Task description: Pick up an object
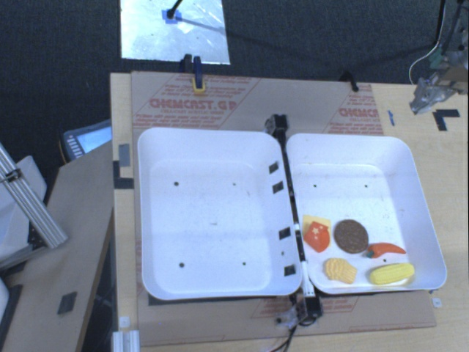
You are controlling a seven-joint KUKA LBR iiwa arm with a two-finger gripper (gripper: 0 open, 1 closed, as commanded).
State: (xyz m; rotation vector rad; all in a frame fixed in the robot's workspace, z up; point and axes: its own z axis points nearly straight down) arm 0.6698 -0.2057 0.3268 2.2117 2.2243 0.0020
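Observation:
Several toy foods lie at the near end of the right bin [366,160]: a pizza slice [316,233], a brown round patty [351,235], a red chilli pepper [385,250], a yellow waffle-like piece [341,270] and a corn cob [391,273]. My gripper [427,98] hangs at the top right, above the bench beyond the right bin's far corner, well away from the foods. Nothing shows between its fingers.
The left bin [212,211] lies beside the right one, joined by black clips along the middle [282,189]. A silver sheet [174,19] lies on the dark floor at the back. An aluminium rail [29,204] slants at the left edge.

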